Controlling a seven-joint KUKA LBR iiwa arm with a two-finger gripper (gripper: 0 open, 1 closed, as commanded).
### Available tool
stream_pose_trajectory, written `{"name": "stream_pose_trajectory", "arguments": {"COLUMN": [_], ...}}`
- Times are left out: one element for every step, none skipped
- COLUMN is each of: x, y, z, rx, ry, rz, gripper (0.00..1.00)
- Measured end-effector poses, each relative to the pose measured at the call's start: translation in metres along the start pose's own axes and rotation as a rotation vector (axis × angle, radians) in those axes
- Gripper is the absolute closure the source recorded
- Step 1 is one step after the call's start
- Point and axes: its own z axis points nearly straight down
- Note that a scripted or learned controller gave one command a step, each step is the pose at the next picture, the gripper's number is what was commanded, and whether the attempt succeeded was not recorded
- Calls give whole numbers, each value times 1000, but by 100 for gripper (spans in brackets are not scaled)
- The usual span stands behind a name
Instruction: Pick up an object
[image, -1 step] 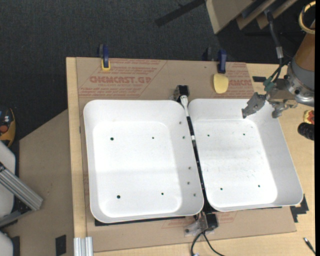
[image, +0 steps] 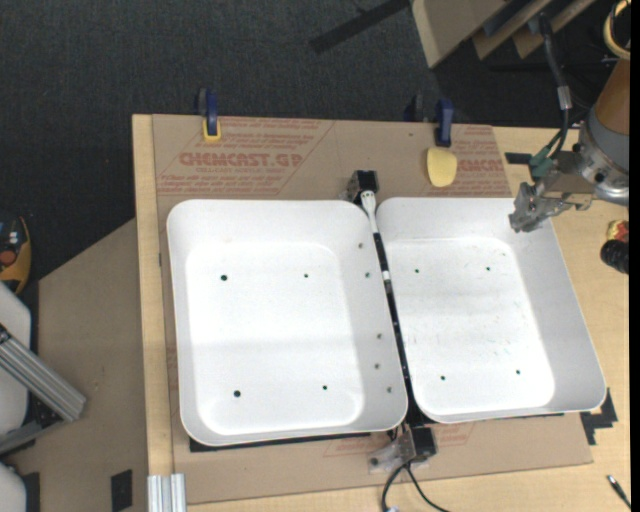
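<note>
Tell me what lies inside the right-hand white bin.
The right-hand shallow white bin holds no loose object; its floor shows a few small dark dots and faint grey scuffs. The gripper hangs over its far right corner and covers a small patch of rim there, so that patch cannot be checked.

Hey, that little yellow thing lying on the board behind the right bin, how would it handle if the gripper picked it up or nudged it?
The yellow thing looks small and rounded, so it is probably light. Its smooth, blunt outline suggests that it might slip or scoot across the cardboard when nudged rather than tip. It appears to lie flat, so rolling seems unlikely. The view is too coarse to tell whether it is stiff or soft.
</note>
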Motion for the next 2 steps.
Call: {"name": "stream_pose_trajectory", "arguments": {"x": [28,29], "y": [-11,-27], "z": [-49,-77], "rx": [-3,-2], "ry": [1,0], "rz": [-2,0], "gripper": [100,100]}}
